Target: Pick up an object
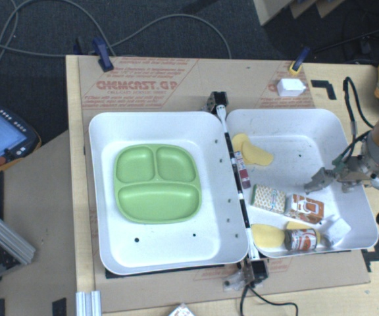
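Gripper (318, 180) sits low over the right bin (288, 120), near its right wall, pointing left from the arm's wrist. Can't tell finger state from this angle (tips blur into the grey hardware). Nothing visible between them.

Nearest candidate: orange-and-white carton (306, 207), just below-left of the tip, lying flat, apart from it. Patterned packet (269, 199) lies beside the carton's left edge. Red-labelled can (301, 240) lies on its side at the bin's front wall, with a yellow piece (266, 235) to its left. Yellow banana-like toy (252, 151) is well apart, up near the divider.

Left bin (104, 176) holds a green sectioned plate (156, 184).
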`<action>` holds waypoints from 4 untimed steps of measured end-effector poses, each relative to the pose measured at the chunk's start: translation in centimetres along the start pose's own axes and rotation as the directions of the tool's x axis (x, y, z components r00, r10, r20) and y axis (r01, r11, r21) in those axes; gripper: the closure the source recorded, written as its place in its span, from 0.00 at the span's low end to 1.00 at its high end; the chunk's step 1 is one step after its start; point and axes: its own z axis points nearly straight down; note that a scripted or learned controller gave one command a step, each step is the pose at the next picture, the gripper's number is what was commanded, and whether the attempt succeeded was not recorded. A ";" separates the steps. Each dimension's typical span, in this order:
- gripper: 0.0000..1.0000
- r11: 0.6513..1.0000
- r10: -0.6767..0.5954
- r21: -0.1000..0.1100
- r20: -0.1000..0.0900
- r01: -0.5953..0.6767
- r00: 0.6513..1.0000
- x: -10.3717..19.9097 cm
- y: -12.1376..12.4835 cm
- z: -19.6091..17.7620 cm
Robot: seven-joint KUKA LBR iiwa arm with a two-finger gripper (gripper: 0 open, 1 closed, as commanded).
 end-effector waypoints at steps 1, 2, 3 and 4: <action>0.00 1.000 0.000 -0.002 0.000 0.000 1.000 3.0 -1.8 6.1; 1.00 1.000 -0.004 -0.013 0.004 0.004 1.000 3.0 -1.5 4.9; 1.00 1.000 -0.003 -0.001 -0.001 0.003 1.000 9.4 -1.2 -2.5; 0.00 1.000 -0.002 0.000 0.000 0.002 1.000 9.4 -1.2 -2.5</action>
